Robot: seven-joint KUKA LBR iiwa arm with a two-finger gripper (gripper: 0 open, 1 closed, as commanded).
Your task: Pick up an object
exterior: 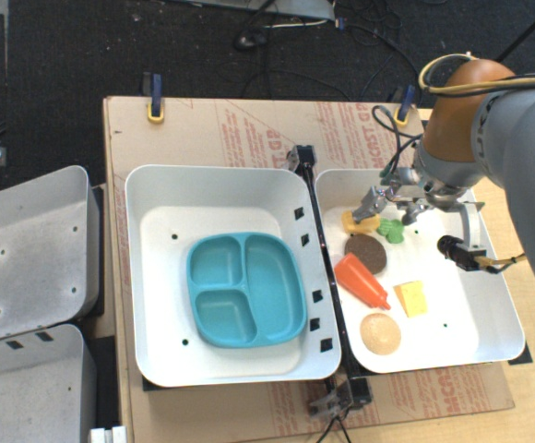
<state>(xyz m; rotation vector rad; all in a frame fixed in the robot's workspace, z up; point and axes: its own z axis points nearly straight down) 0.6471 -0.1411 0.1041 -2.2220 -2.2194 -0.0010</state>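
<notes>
My gripper (392, 212) hangs low over the back of the right bin (489, 312), its two fingers spread apart and open with nothing held between them. Just below the fingertips lies a small green piece (393, 232), and a yellow-orange piece (360, 220) sits by the left finger. Further forward are a dark brown disc (366, 250), an orange carrot (361, 281), a yellow block (411, 298) and a tan round piece (380, 332).
The left bin (157, 201) holds a teal divided plate (246, 288). A black divider with clips (318, 247) runs between the bins. The grey arm with its orange band (461, 118) and a black cable fitting (457, 250) overhang the right bin's back right.
</notes>
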